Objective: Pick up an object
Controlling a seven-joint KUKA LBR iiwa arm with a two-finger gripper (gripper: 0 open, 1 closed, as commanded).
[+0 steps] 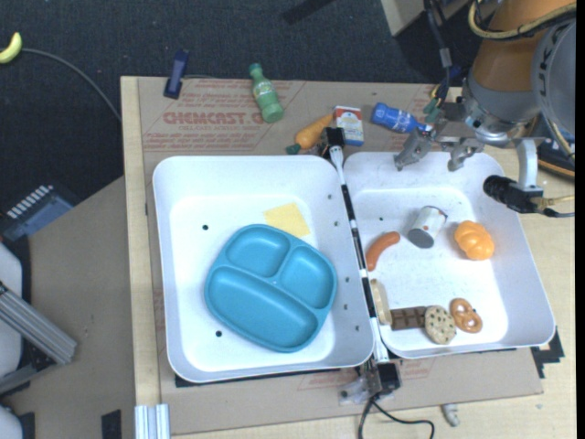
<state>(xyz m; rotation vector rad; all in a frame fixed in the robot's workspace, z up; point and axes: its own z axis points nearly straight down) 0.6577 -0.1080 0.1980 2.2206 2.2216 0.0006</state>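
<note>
Grey arm with orange band reaching in from the far right, two-finger gripper (437,156) poised over the far edge of the right shallow white bin (521,282), fingers (408,155) spread apart and released, nothing between them. Inside that right bin: small grey metal cup (425,226) lying tilted near the middle, orange pumpkin-shaped toy (474,240) just to its right, reddish-orange sausage (381,248) to its left by the dividing wall. Along the near side, brown chocolate bar (406,317), round speckled cookie (440,324) and small brown pretzel (465,315) in a row, close together. In the left shallow white bin (178,245), blue three-compartment plastic plate (271,285), with yellow flat cheese slice (289,219) just beyond its far edge. On the brown counter (146,154) beyond the bins: green plastic bottle (266,93), blue crumpled can (395,117), dark blue marker (175,73).
</note>
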